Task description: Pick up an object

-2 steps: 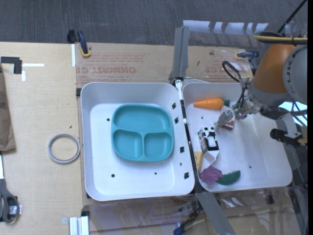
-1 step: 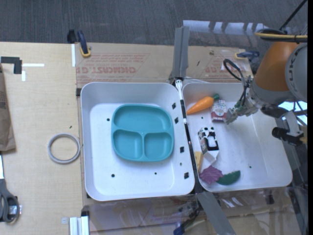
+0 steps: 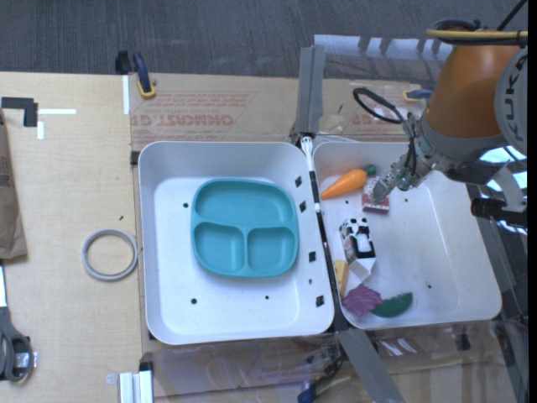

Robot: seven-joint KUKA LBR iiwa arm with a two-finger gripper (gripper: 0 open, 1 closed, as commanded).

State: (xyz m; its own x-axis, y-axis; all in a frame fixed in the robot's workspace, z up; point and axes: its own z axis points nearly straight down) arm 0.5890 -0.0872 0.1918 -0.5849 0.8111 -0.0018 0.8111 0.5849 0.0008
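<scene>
With the gripper (image 3: 382, 188) low beside the carrot (image 3: 344, 183), its finger state indiscernible, the carrot could be nudged aside and the grasp missed.

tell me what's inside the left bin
The left bin holds a turquoise divided plate lying flat near its middle, its three compartments bare. Whatever might be under the plate is covered.

An orange carrot (image 3: 345, 182) lies tilted at the far left of the right bin (image 3: 453, 250). A black and white toy (image 3: 358, 240) lies in the middle left. A purple thing (image 3: 362, 299) and a green thing (image 3: 393, 306) lie side by side at the near edge.
</scene>
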